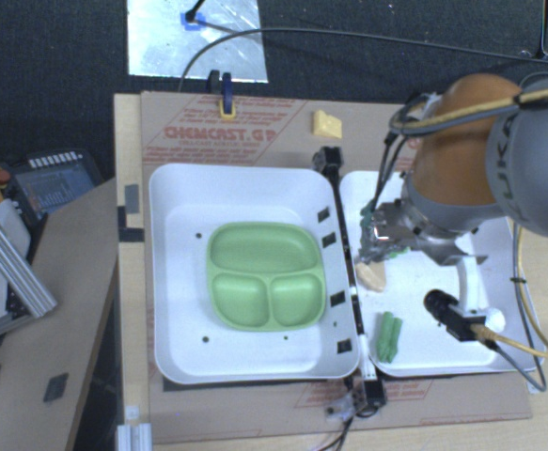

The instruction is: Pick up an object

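Fingers (383, 238), spread or clenched I cannot tell, hang by the right bin's (424, 350) left edge above a beige piece (372, 276); best centre over it, descend straight, then close.

I log two bins side by side — divided tray (262, 276) in the left bin (175, 252); right bin (414, 350) holds two small objects (387, 334) near its left wall.
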Controlling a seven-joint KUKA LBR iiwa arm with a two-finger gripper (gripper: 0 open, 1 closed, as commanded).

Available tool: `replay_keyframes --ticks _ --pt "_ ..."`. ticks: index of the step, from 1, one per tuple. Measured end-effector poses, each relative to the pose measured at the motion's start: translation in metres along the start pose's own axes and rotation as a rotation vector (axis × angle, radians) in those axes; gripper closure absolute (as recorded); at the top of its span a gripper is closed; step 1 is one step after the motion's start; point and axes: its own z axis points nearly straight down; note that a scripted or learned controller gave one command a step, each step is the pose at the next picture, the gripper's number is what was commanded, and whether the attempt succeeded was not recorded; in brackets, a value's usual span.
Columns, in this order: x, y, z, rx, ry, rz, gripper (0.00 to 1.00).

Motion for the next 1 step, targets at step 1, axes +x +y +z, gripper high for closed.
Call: replay_keyframes --ticks 1 --pt "0.0539 0.0034 0.0126 0.002 0.000 -0.001 1.00"
